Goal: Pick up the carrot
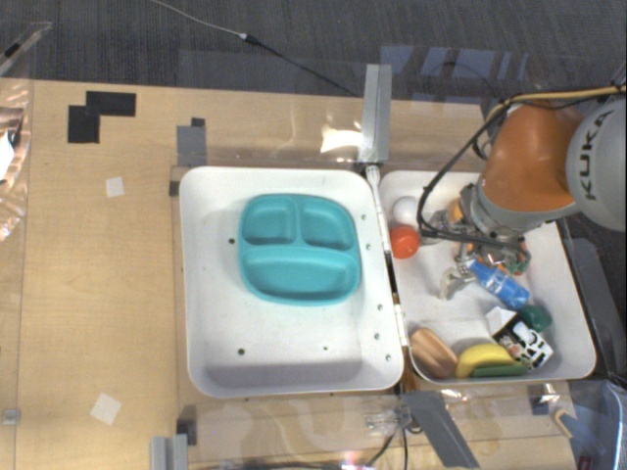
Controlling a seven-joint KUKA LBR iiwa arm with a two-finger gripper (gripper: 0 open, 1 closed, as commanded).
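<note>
Jaws: you can't tell from this slanted top view whether they stand apart or together; the wrist covers them.
Gripper: the grey two-finger gripper is low inside the right shallow white bin, about mid-bin, under the arm's orange band.
Nearest item: a blue and white plastic bottle-like piece lies tilted just beside the gripper on its right, maybe touching. You can't see it clamped.
Carrot: what you'd take for it is the orange rounded toy piece, against the left wall of the right bin, in the upper half. It's left of the gripper and apart from it, resting on the bin floor. Its shape is small and blurry, so treat the ID as likely, not sure.
Next to carrot: a white round object sits just above it, near the same wall.
Lower bin: a tan oval bread-like piece sits at the bottom left corner, with a yellow toy banana just beside it to the right.
Lower right: a black and white patterned small block touches the banana's end, and a dark green round piece sits just above that.
Left bin: the left shallow white bin holds a teal plastic divided tray, flat, with three compartments.
Bench: the light wood bench carries black tape marks at top left, and a thin dark cable crosses the floor above.
</note>
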